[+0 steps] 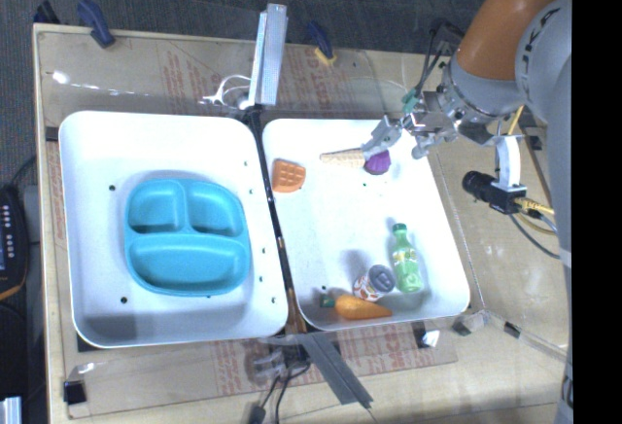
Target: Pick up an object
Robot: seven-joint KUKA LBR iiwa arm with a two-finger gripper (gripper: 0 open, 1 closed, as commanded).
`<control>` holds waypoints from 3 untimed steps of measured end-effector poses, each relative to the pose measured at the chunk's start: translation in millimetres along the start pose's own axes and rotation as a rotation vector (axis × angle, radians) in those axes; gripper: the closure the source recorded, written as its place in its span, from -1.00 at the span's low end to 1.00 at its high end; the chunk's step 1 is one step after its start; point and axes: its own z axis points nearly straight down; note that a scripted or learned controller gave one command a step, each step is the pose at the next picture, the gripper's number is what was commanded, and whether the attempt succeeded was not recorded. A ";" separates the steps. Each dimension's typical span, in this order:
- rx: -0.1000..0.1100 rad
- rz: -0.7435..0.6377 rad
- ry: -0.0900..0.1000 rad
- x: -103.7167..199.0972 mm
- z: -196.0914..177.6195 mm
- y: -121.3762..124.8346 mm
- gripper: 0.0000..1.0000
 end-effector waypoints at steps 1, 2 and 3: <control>0.000 -0.001 0.000 -5.9 157.0 -44.8 -1.00; -0.003 0.000 0.000 -6.3 155.2 12.5 -1.00; -0.001 -0.001 0.000 -6.4 156.0 -77.4 -1.00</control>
